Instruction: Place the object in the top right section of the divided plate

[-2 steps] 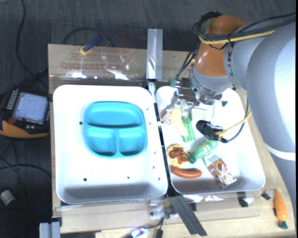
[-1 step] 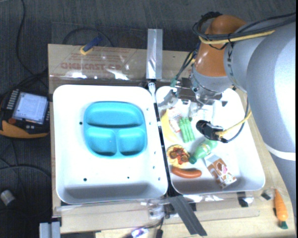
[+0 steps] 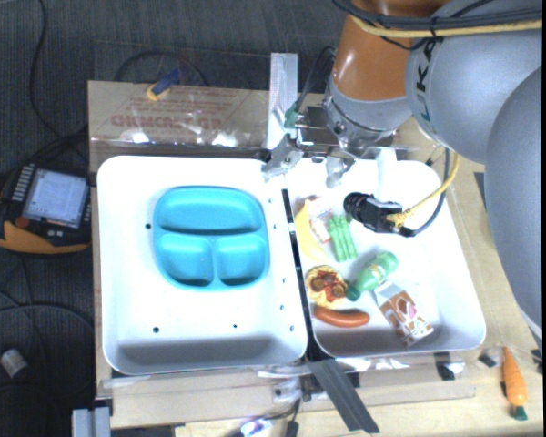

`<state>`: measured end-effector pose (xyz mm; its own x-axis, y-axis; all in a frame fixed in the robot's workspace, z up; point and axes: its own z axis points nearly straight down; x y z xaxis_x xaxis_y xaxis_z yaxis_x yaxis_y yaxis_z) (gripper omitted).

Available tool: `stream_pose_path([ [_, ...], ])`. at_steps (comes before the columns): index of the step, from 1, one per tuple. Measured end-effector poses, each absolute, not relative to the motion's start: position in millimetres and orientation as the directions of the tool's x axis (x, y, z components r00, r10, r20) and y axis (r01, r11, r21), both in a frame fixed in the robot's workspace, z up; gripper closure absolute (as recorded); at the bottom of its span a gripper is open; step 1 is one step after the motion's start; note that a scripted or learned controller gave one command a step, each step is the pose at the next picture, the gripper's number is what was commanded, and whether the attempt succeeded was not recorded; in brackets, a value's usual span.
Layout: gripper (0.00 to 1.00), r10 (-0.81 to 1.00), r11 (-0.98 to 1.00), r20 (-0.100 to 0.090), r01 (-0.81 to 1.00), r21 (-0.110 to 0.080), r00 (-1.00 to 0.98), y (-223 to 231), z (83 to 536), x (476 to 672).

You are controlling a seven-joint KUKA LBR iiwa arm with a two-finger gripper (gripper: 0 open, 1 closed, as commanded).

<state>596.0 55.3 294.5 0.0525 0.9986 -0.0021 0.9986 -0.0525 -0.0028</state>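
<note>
Grey arm's hand above right bin's far rim, nothing visibly held.

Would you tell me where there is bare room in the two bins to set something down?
Left bin: bare floor rings the blue divided plate, widest along the near wall; its sections look bare too. Right bin: crowded in the middle by hot dog, green bottle and carton; free along the right wall.
</note>
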Motion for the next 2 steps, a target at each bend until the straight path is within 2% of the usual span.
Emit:
stream_pose_path([
  [1,0.0,0.951,0.31,-0.003,0.951,-0.002,-0.31,68.8,348.8,594.3],
  [2,1.0,0.951,0.309,-0.006,0.951,-0.004,-0.309,68.6,357.5,594.9],
])
